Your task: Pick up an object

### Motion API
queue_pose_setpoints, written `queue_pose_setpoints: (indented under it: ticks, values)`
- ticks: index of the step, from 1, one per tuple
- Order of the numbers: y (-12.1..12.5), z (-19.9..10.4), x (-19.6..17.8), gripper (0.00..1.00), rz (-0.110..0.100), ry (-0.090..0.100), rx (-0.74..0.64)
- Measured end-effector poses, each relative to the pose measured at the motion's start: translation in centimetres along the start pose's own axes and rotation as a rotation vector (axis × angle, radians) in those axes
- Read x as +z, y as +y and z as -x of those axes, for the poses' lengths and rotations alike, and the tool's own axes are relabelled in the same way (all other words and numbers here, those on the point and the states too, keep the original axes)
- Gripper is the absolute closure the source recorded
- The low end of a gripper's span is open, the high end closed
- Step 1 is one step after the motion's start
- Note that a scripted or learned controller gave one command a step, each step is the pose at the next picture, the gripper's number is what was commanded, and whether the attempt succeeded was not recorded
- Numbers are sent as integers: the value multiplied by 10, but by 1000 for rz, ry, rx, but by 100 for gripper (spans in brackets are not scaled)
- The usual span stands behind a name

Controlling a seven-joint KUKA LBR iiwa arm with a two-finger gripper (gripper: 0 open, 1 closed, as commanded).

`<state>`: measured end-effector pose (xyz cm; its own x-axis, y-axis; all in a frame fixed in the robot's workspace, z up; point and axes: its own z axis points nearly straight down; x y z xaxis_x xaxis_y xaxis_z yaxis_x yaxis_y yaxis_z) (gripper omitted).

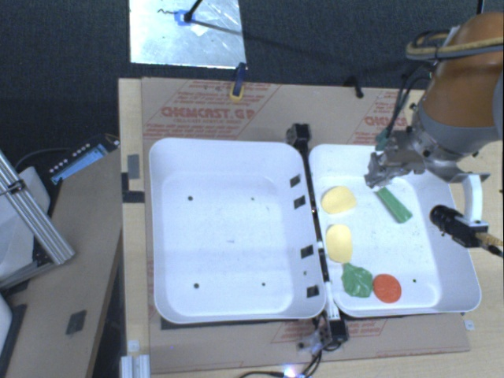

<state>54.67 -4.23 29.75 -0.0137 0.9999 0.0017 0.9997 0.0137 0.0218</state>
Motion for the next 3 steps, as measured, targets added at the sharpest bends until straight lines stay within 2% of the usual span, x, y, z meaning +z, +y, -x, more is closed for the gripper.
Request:
queue_pose_setpoints:
  ticks: [1, 2, 3]
  values:
    - [-56, -19, -201, 100, 1, 0, 7]
    - [-37, -57, -241, 100, -13, -1, 5]
    - [-51, -70, -239, 100, -19, -1, 8]
